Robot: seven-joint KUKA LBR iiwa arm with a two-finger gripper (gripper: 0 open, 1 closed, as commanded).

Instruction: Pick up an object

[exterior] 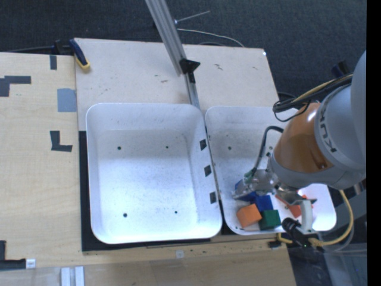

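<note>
In the lower right of the frame the arm (324, 142) is reaching down into the right bin (238, 130), its grey body and orange band covering most of that bin's right half. The gripper (256, 186) is sitting low among a small pile of objects, and whether it is gripping anything I cannot tell (wrist and cabling are blocking the tips). Just below it a blue block (260, 200) is lying against an orange block (249, 215), with a green block (271, 220) touching both at the bin's lower edge; a small red-orange piece (296, 208) is peeking out further right, beside a white part of the tool. These are the likely pick targets, all crowded into the lower corner, probably because they are sliding toward the bin wall there. The left bin (149, 171) is showing bare white floor with a few dark dots. A metal rail (166, 22) is running from the top of the frame down to the gap between the bins, likely a camera or fixture mount. A yellow and blue tool (79, 53) is lying at the upper left corner of the board. Judging by the low pose, the grasp attempt is under way, though success is not readable here, and the tight cluster is making a clean single pick risky
</note>
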